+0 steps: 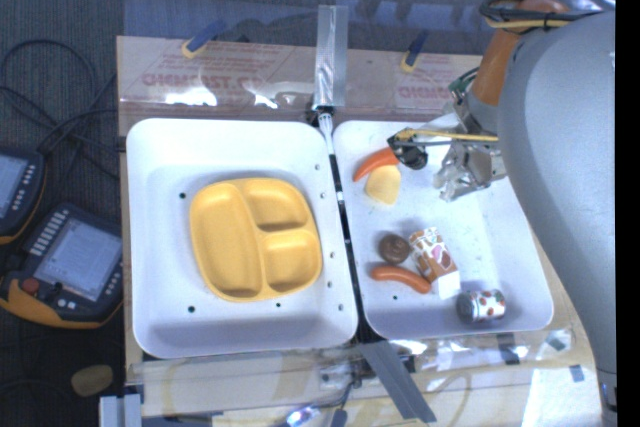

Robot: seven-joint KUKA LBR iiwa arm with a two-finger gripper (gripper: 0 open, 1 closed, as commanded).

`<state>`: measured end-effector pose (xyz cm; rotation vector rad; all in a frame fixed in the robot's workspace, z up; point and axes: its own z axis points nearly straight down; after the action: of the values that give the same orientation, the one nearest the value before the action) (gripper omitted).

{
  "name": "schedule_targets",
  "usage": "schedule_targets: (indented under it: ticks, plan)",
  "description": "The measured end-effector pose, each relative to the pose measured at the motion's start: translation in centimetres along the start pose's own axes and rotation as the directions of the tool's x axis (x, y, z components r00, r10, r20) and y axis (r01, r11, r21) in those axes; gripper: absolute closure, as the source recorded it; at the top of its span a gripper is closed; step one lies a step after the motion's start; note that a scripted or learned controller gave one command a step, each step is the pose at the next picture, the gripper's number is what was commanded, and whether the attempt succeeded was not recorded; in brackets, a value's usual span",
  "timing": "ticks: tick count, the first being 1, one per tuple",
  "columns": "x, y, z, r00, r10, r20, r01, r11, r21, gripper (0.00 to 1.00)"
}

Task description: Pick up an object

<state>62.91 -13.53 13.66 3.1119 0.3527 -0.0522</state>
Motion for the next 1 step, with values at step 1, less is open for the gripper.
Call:
schedule_targets:
  ticks: [1]
  plan:
    - [-0.12,-0.02,-0.77,1.0,-0.003,0.005,0.003,1.0,0.002,1.0]
